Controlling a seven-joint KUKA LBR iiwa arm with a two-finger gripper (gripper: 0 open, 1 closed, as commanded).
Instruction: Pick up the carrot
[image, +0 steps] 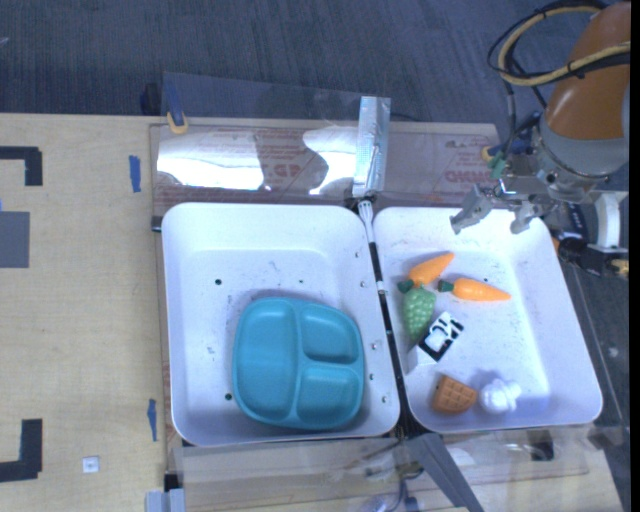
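We saw two white bins (190, 330) on a pale wooden bench (70, 300).
The carrot (478, 290) lay flat in the right bin, long axis left-right, tip pointing right; the gripper (494, 212) hung apart, holding nothing.

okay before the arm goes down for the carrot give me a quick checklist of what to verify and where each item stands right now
1. Gripper open: ok, fingers spread, nothing between them.
2. Target chosen: not ok, two carrots lie in the right bin, a left carrot and a right carrot.
3. Gripper over a carrot: not ok, it hangs near the bin's far edge.
4. Room around the right carrot: ok, apart from its neighbours.
5. Room around the left carrot: cannot tell, the green vegetable sits close below it.
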